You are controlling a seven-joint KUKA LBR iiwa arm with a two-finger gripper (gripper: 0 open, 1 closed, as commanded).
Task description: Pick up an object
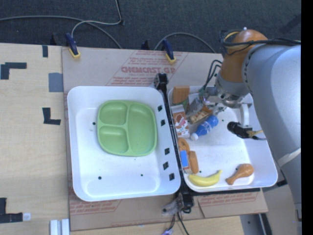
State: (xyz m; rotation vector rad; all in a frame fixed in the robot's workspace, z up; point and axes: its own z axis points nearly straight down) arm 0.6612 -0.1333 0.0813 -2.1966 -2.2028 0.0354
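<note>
My gripper (199,106) hangs low over the upper left part of the right bin (254,153), reaching in from the right under the grey arm with its orange band. Just below it lies a brown snack-like item (201,115), close to or touching the gripper; I cannot tell whether it is held. A blue bottle (205,126) lies tilted right beneath that. An orange block (181,94) and a red-and-white packet (180,124) sit to the gripper's left, against the bin's wall.
A yellow banana (204,179) and a brown drumstick (240,173) lie along the right bin's front edge. An orange stick-shaped item (191,161) and a small blue piece (184,157) lie by the divider. The left bin (83,170) holds a green divided plate (127,128).
</note>
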